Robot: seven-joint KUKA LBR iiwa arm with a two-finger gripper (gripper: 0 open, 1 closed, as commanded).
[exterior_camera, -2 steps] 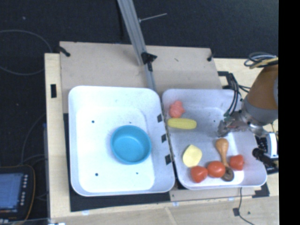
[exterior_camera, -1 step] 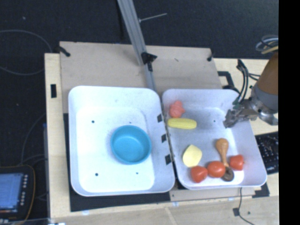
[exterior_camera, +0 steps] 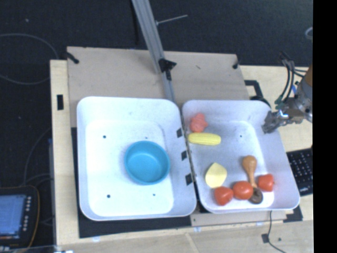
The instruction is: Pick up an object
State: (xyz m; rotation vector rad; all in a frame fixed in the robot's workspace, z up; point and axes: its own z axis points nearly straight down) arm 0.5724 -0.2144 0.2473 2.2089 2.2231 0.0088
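Note:
The right bin (exterior_camera: pixel 239 136) holds a pink lumpy toy (exterior_camera: pixel 198 123), a yellow corn cob (exterior_camera: pixel 204 139), a pale yellow wedge (exterior_camera: pixel 215 175), a brown drumstick (exterior_camera: pixel 250 168) and three red pieces (exterior_camera: pixel 242 190) along the front. A blue bowl (exterior_camera: pixel 147 162) sits in the left bin (exterior_camera: pixel 100 146). My gripper (exterior_camera: pixel 274 121) hangs at the right bin's far right rim, apart from every object. Nothing shows between its fingers.
A grey metal pole (exterior_camera: pixel 150 33) slants down from the top to the gap between the bins. A black keyboard (exterior_camera: pixel 301 170) lies right of the right bin. A small screen (exterior_camera: pixel 15 215) sits at the lower left.

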